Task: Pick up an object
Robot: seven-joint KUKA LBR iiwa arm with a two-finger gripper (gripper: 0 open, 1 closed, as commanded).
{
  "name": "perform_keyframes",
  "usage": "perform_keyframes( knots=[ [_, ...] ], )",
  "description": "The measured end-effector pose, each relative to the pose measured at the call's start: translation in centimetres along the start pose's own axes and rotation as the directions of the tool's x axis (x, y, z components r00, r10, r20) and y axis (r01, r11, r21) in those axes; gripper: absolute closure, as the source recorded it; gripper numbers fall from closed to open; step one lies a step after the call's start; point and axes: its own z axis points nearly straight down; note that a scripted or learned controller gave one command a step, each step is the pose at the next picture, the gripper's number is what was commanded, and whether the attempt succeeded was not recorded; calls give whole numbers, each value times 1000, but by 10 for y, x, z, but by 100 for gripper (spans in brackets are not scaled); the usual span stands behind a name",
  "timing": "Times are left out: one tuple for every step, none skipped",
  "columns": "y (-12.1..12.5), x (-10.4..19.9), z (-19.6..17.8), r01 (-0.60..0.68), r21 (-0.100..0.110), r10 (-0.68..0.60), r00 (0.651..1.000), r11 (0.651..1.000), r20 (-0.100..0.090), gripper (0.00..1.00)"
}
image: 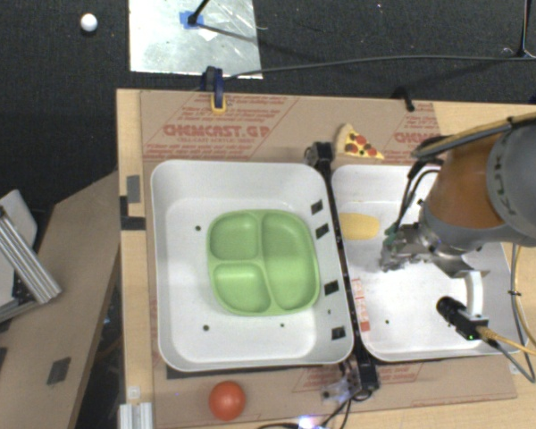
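yellow object (359, 227) lies just left of jaws (395, 256).

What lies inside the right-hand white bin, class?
A pale yellow object lies near the right bin's left wall, with the gripper lowered beside it. The arm covers the bin's right part.

You are looking at a robotics lab: a grey-and-orange arm (482, 195) reaches over two white bins (174, 266) on a paper-covered counter (277, 119), with black cloth (45, 79), loose cables (375, 58) and aluminium framing (18, 248).
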Motion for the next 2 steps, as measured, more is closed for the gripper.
perform_keyframes(
  knots=[
    [5, 1, -64, 4, -5, -4, 1000, 1000, 1, 100],
    [5, -6, -126, 4, -7, -4, 1000, 1000, 2, 100]
  ],
)
